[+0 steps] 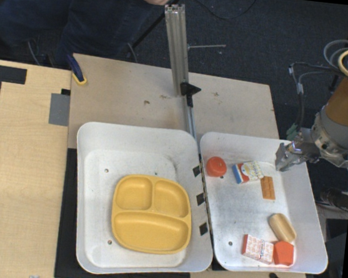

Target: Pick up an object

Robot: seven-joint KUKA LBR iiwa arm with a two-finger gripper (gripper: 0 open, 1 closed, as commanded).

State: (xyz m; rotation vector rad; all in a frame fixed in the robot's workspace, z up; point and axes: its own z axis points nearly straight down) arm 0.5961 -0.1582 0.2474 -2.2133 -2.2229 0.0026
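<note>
Risks at the far edge of the right bin

Camera view: the two-finger metal gripper is seen at the far right rim of the right shallow white bin, above no object; nothing is held, and its opening cannot be told. Candidate objects are spread through that bin: a round orange-red lid-like piece, a small white carton with red and blue print, a thin orange rectangular bar, a tan bread-roll shape, a red-and-white packet touching an orange-red block. A descent here would likely strike the rim. The carton and bar lie near each other, so a slip or double contact is judged possible. A yellow divided plate sits in the left bin.
</note>
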